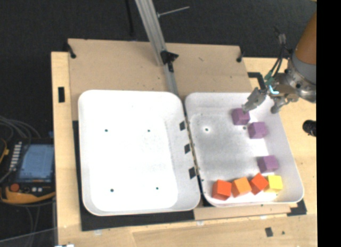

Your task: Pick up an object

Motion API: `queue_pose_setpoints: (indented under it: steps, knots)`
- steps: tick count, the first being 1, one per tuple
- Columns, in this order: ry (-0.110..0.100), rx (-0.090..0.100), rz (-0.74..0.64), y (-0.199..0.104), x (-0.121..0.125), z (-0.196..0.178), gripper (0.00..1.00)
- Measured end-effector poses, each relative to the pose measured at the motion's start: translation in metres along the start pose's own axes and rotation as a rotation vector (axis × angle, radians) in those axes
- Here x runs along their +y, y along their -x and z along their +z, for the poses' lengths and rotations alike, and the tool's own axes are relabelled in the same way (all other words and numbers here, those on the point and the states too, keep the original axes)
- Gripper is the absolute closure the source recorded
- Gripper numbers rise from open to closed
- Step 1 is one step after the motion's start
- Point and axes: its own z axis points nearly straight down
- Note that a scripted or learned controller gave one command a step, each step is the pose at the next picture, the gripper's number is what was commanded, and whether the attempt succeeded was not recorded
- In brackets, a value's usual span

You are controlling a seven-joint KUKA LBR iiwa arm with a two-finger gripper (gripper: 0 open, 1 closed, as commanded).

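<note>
three purple blocks [258,130], orange blocks [242,186] — one yellow block [275,181] — in white bin [224,161].

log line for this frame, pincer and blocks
pincer open | above right bin far edge | nearest: purple block | nothing held

open claw [265,102] above right bin [213,150] holding 7 blocks.

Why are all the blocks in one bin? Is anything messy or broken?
Nothing looks broken or spilled. The blocks all lie in the right bin: three purple blocks apart, and the orange, red and yellow ones crowded along its near edge. The gripper hangs above the top purple block.
</note>
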Motion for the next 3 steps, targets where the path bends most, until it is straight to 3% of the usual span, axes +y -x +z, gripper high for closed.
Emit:
queue_pose_setpoints:
  steps: [1, 3]
  knots:
    - [0.004, -0.001, 0.0, 0.0, 0.001, -0.002, 0.0]
    - [-0.003, -0.001, 0.003, -0.009, 0.004, 0.114, 0.0]
